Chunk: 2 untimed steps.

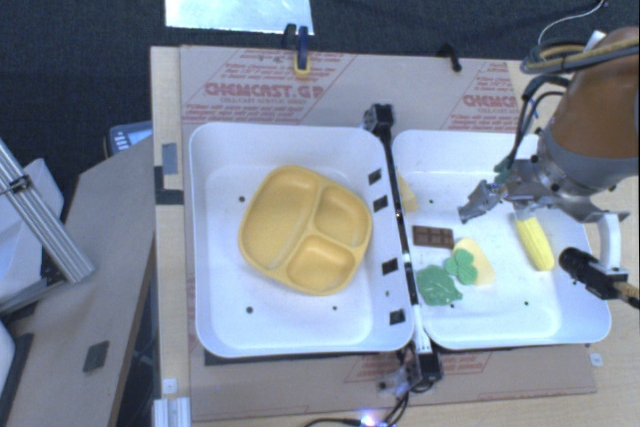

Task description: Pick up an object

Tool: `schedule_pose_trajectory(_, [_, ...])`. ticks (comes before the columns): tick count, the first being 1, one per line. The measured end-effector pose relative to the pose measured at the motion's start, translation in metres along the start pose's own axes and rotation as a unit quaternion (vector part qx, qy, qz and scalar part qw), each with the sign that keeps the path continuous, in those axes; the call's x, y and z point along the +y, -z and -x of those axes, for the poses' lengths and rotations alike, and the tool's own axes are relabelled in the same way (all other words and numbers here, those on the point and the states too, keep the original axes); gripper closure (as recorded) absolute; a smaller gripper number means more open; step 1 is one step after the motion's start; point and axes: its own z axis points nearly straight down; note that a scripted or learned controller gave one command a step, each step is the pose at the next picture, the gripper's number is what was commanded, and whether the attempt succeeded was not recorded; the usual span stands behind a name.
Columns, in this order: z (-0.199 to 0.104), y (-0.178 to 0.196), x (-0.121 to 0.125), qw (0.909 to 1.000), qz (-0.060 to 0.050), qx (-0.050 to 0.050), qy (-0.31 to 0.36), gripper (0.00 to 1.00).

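The right bin (575, 325) holds a yellow corn cob (533, 242) at its right. A brown chocolate bar (433, 237) lies near the divider. Below it are a green leafy toy (443, 280) and a pale yellow piece (478, 267) touching it. A small pale yellow item (405, 194) sits at the bin's left wall. My gripper (500, 195) hangs over the middle of the right bin, up and left of the corn and right of the chocolate bar. Nothing can be seen held in it.
A yellow divided plate (305, 229) lies in the left bin (215, 315). A black ridge with clips (395, 215) separates the bins. The grey and orange arm (600, 115) covers the right bin's upper right corner. A black part (592, 273) juts out by the right wall.
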Motion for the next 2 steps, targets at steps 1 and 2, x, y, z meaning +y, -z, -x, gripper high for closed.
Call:
schedule_pose_trajectory(1, [0.032, -0.110, 0.009, 1.0000, -0.004, 0.000, -0.002, 0.00])
schedule_pose_trajectory(2, [0.038, -0.138, 0.006, 1.0000, -0.001, 0.000, -0.001, 0.00])
